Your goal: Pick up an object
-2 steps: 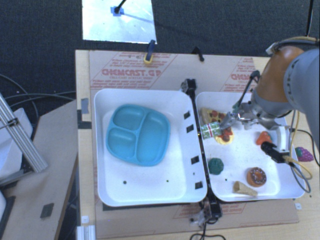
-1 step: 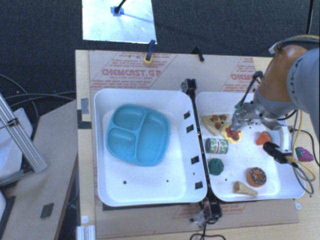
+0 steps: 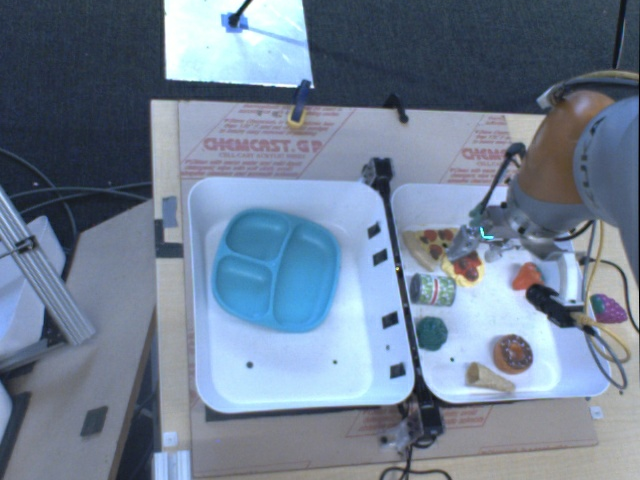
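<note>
My gripper (image 3: 467, 251) hangs low in the right bin (image 3: 560, 383), near its back left part. It is right over a small yellow and red toy (image 3: 468, 269), which it partly hides. A pizza slice (image 3: 428, 245) lies just to its left. In front of the gripper a green-labelled can (image 3: 432, 289) lies on its side. An orange piece (image 3: 527, 275) sits to its right.
Toward the right bin's front are a dark green broccoli piece (image 3: 432, 332), a donut (image 3: 513, 353) and a tan wedge (image 3: 488, 376). Purple grapes (image 3: 607, 309) sit at the bin's right rim. The left bin (image 3: 230, 388) holds a blue divided plate (image 3: 275, 268).
</note>
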